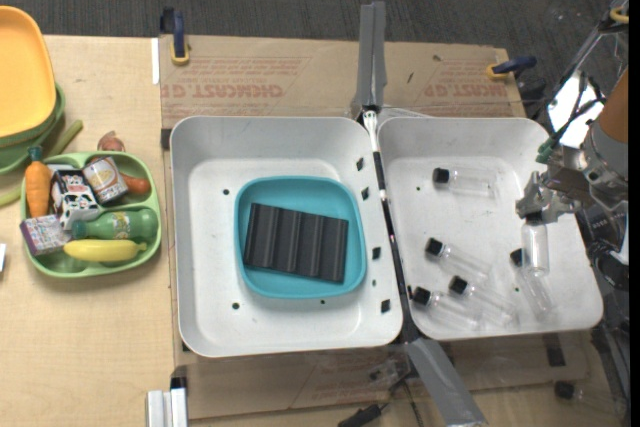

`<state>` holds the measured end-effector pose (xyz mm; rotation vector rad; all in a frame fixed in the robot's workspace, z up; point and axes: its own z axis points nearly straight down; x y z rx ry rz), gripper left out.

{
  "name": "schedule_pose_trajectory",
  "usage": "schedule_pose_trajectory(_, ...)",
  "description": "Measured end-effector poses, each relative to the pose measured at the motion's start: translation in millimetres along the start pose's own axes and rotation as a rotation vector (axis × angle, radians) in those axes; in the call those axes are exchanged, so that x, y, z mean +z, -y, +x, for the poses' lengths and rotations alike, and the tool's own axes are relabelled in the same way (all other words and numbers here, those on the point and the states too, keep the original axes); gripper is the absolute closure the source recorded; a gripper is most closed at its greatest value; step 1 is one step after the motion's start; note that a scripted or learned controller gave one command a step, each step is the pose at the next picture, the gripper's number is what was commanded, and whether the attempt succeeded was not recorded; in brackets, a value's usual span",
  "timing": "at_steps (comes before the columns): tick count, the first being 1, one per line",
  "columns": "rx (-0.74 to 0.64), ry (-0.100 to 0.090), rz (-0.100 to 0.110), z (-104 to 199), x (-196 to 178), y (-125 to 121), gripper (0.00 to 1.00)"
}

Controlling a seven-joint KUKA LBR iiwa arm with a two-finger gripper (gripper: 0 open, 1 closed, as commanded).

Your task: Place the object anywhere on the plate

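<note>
A green divided tray (148, 237) of toy food, banana (100, 251) and carrot (37, 189) among them, sits far left of the fingers, beside stacked yellow and green plates (22, 75) cut off by the frame edge. In the left bin (200, 215) a teal plate (258, 205) carries a dark ribbed block (297, 241), with bare white floor all around it. The right bin (480, 145) holds several clear vials with black caps, hard to make out against the white; one vial (455, 177) lies up-left of the fingers, others (470, 300) below-left. The gripper (536, 207) hangs near the bin's right wall, closed on a clear vial (535, 250) pointing down from the fingertips. The arm (612, 130) is cut off at right.
</note>
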<state>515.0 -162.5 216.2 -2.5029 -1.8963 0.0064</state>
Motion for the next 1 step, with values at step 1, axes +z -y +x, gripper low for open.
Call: schedule_pose_trajectory(1, 0.001, 0.0, 0.0, -0.1, -0.1, 0.0, 0.0)
